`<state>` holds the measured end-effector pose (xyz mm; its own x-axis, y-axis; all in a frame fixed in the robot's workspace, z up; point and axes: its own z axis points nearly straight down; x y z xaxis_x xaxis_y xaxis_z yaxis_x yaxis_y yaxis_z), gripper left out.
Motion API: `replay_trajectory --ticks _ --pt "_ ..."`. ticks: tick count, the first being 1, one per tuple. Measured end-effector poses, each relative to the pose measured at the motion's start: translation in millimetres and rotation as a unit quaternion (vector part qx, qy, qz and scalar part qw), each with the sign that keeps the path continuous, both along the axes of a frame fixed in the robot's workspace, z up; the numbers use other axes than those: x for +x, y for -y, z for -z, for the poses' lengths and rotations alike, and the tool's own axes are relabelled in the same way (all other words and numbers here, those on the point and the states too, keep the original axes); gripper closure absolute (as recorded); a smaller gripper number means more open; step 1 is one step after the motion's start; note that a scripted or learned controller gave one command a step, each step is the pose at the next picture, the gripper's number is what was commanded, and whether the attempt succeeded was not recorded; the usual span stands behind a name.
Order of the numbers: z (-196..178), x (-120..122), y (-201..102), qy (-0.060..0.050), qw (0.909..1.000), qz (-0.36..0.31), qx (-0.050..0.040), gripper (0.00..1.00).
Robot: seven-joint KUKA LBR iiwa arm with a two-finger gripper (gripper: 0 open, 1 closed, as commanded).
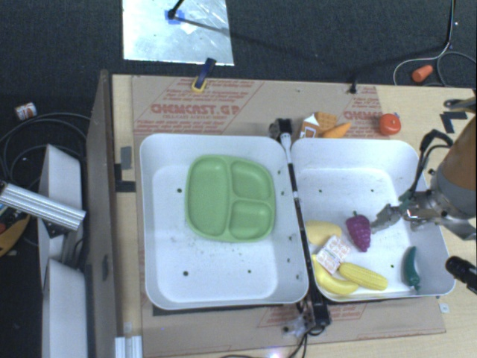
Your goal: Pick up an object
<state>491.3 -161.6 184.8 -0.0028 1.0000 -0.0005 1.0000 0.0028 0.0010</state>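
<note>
The right bin (pixel 350 162) holds a purple bunch of grapes (pixel 359 231) near its middle. In front of it lie a yellow banana (pixel 328 278), a yellow corn cob (pixel 363 277) and a small red-and-white packet (pixel 333 253). A dark green vegetable (pixel 411 266) lies at the bin's front right. My gripper (pixel 389 216) hangs low over the right side of this bin, just right of the grapes and slightly above them in the view. Nothing shows in its grasp.
The left bin (pixel 168 274) carries a green divided plate (pixel 229 198). Behind the right bin, on the cardboard, lie an orange carrot (pixel 337 130) and a red-orange ball-like fruit (pixel 389 124). The arm's grey body (pixel 456 177) fills the right edge.
</note>
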Motion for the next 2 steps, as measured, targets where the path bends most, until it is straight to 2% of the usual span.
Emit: replay_trajectory --ticks 1,2 --pt "103.3 33.5 -25.6 0.002 1.0000 -0.001 0.0002 0.00" --pt "89.7 32.7 -23.7 0.001 1.0000 0.000 -0.0001 1.00"
